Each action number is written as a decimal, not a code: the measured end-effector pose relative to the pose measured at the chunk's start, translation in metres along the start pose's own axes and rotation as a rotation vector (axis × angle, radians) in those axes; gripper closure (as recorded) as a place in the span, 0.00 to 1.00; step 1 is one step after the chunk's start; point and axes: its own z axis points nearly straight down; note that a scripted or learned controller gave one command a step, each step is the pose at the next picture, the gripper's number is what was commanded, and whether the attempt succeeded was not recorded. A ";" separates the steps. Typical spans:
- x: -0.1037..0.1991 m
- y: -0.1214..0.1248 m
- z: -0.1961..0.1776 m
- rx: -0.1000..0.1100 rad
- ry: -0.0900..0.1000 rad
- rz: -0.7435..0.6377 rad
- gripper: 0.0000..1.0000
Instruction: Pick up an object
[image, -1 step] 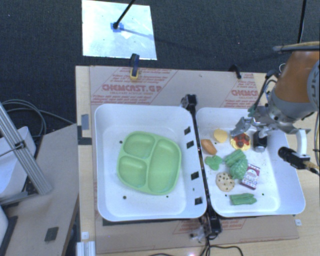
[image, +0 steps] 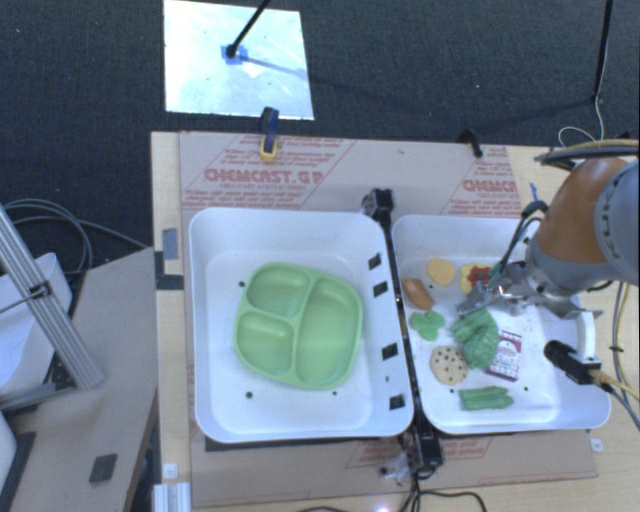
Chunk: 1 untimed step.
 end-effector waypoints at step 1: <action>-0.021 0.031 -0.005 -0.009 -0.001 -0.005 0.00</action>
